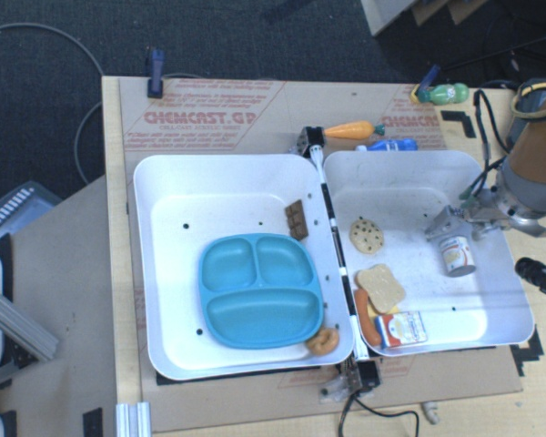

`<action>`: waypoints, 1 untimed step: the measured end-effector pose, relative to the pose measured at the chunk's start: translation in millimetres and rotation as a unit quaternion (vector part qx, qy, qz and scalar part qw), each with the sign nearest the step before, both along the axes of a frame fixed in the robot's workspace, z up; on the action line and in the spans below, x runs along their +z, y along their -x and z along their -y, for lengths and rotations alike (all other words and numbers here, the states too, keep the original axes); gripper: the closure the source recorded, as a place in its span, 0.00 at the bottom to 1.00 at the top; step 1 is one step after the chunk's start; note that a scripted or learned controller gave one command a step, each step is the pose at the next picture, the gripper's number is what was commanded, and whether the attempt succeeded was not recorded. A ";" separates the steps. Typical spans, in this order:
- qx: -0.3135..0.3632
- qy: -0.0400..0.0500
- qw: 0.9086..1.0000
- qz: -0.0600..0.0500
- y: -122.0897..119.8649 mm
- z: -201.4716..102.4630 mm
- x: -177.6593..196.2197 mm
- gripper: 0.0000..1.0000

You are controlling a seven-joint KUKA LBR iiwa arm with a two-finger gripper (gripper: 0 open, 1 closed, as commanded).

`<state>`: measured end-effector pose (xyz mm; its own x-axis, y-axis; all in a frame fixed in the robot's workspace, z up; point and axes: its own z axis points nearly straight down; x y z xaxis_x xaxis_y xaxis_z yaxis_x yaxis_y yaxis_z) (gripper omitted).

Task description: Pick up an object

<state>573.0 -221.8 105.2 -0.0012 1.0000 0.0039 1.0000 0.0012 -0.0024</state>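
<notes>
In the right bin [491, 176], a small silver can [458, 256] lies near the right side. My gripper [454, 227] hangs right over the can's upper end, reaching in from the right; the can looks to rest on the bin floor. Left of it lies a chocolate-chip cookie [367, 236]. A slice of bread [380, 288] lies below the cookie, partly over a red sausage [365, 320]. A small red-and-white carton [404, 328] rests near the bin's front edge.
The left bin [164, 244] holds a blue divided plate [259, 289], a brown chocolate piece [297, 218] and a small pastry [324, 340] at its front right corner. Behind the bins lie a carrot [350, 131], a blue item [396, 145] and a green bottle [444, 93].
</notes>
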 end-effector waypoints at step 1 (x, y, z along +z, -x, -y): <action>-0.001 0.001 1.000 0.001 30.3 -27.5 -7.9 0.00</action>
